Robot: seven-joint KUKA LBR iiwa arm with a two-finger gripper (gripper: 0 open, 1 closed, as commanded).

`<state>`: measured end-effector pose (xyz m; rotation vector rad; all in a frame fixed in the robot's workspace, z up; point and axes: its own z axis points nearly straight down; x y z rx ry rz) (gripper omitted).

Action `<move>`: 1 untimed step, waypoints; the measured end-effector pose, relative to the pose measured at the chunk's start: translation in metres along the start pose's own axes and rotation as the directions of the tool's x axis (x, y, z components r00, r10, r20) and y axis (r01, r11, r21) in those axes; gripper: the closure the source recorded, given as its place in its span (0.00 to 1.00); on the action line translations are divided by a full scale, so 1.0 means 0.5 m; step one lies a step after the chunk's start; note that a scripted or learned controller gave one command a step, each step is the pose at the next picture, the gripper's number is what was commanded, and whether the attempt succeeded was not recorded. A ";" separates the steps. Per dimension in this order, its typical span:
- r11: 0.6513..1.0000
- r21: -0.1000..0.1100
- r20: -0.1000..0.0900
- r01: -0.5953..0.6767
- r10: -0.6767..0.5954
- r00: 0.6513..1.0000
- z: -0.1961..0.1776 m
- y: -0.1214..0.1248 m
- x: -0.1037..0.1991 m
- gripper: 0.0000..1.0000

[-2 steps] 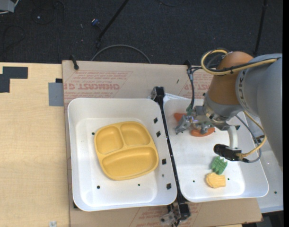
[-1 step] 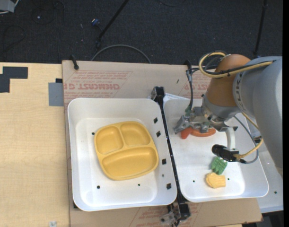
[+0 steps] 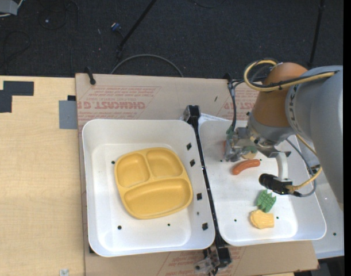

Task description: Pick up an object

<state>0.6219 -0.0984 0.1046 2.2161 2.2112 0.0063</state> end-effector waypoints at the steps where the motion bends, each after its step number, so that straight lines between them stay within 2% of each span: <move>1: 1.000 0.012 -0.005 0.002 -0.002 1.000 -0.107 -0.008 -0.018 1.00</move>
